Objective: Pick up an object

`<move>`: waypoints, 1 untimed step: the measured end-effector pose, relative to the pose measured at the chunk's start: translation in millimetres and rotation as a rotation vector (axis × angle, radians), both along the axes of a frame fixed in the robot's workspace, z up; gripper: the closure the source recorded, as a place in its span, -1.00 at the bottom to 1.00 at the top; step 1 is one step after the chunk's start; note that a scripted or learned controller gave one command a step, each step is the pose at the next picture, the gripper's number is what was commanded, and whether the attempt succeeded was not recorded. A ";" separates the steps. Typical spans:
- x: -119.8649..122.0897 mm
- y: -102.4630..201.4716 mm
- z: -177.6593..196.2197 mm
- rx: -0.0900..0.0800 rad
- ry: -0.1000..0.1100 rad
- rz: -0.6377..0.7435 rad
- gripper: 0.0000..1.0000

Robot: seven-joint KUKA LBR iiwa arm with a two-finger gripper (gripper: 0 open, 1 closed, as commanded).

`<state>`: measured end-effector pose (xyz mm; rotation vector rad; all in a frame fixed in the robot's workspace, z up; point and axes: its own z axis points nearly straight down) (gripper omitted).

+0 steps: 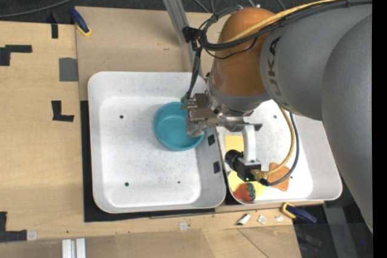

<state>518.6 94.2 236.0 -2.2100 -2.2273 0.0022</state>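
Observation:
A blue bowl (173, 128) sits in the left bin (121, 154), close to the wall it shares with the right bin. My gripper (196, 119) hangs over the bowl's right rim and hides that part of it. The grey arm with its orange band reaches in from the right and covers much of the right bin. The view does not show whether the bowl is gripped.
The right bin (320, 187) holds a yellow thing (234, 143), an orange thing (279, 173) and a red and green thing (244, 191) near its front. Cables run along the bench behind the bins.

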 end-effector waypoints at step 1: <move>1.1 -3.6 -0.4 -0.002 -0.001 -0.005 -1.00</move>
